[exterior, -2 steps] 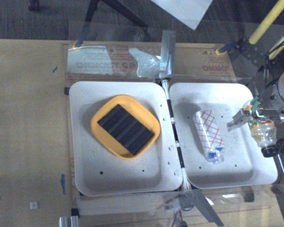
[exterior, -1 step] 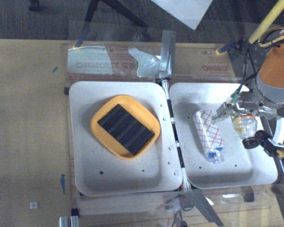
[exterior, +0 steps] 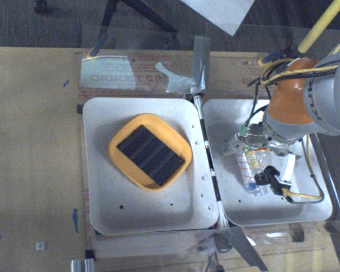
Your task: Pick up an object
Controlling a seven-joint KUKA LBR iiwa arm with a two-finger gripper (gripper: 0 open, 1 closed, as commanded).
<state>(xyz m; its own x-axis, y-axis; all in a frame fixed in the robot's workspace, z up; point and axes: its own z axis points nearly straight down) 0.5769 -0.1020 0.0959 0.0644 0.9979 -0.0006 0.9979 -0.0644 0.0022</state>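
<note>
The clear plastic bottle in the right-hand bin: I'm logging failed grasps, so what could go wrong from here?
The clear plastic bottle lies on its side under the gripper; its smooth round body could roll or squirt out of a pinch. It looks thin-walled, so a hard squeeze might crumple it. Loose cables hang close by the bottle in the right white bin and could snag on a lift.

One camera looks down from above the bench [exterior: 34, 152] at a slant. It stands far enough to take both bins, the left bin [exterior: 96, 169] and the right bin [exterior: 221, 123], and some floor [exterior: 22, 21] at the top.
</note>
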